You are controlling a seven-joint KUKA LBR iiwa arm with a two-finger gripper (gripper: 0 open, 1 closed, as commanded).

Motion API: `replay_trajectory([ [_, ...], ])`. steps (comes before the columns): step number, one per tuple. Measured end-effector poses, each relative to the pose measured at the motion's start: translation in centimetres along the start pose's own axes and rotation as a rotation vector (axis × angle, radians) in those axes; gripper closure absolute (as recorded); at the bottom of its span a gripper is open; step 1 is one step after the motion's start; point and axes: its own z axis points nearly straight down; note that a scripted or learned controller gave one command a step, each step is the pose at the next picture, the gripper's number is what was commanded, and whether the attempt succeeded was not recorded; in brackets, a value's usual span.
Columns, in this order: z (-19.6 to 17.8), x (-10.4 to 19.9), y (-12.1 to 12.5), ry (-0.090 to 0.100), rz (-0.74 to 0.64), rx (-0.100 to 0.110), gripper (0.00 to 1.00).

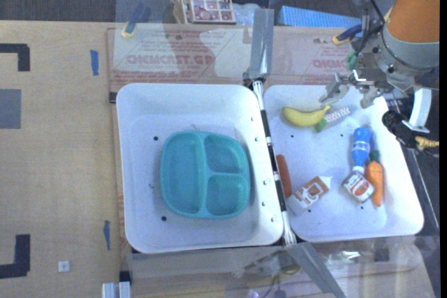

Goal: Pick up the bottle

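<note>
Nearest item: small white-and-brown carton (309,192) at the right bin's (405,220) near edge, its print too small to read; the blue bottle (361,145) lies further right, touching an orange carrot (376,181) and a red-labelled packet (357,186). End effector (351,88): fingers apart, holding nothing, above the bin's far edge beside a banana (305,115). Likely risk: crowded neighbours deflect the fingers; cardboard lettering behind is partly legible, seemingly "OKMCAST.GB".

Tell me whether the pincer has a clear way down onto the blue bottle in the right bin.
Probably yes. The pincer hangs above the right bin's far edge, and the blue bottle lies uncovered nearer the camera. A carrot and a small carton crowd its near end, so the upper body looks like the freer spot.
</note>
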Motion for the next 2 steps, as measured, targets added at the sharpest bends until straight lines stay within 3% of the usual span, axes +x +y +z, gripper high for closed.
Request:
replay_trajectory([
  [1, 0.7, -7.9, -1.6, 0.000, -0.091, -0.001, 0.00],
  [2, 12.8, -12.4, 0.9, -0.001, 0.053, -0.001, 0.00],
])
